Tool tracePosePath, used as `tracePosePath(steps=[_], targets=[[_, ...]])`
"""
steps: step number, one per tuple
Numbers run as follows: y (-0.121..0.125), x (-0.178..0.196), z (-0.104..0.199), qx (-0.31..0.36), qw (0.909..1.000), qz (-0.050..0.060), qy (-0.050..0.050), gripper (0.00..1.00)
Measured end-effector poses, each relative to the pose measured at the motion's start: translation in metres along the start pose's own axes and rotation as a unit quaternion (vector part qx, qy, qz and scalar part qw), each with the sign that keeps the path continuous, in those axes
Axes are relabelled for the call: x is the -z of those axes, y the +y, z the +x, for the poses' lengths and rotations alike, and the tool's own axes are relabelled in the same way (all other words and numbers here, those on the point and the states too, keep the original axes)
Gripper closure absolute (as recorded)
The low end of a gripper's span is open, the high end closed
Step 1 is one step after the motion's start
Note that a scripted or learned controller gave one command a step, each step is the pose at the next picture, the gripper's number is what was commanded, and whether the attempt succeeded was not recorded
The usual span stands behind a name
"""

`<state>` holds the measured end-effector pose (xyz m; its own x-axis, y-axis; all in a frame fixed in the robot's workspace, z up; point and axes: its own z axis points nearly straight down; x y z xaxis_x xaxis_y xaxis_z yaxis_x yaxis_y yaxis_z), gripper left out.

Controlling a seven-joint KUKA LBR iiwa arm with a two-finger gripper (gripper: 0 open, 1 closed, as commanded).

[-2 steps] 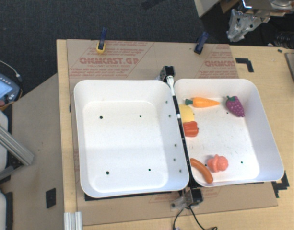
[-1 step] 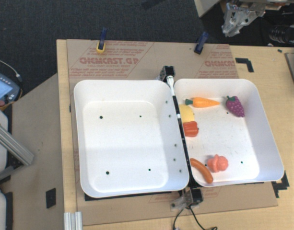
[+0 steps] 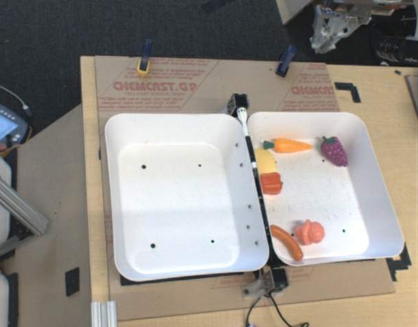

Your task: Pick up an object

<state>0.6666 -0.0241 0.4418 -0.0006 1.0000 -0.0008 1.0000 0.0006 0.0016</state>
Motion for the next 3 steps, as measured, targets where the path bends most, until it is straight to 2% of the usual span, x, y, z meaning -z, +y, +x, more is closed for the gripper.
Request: tracePosePath(steps=[1,3], targets=[[0.000,-0.007,0.002,-0.001,1.0000,0.002,0.000,1.00],[0.000,0.004,0.037,0.001,1.0000,-0.002,0.000,1.00]])
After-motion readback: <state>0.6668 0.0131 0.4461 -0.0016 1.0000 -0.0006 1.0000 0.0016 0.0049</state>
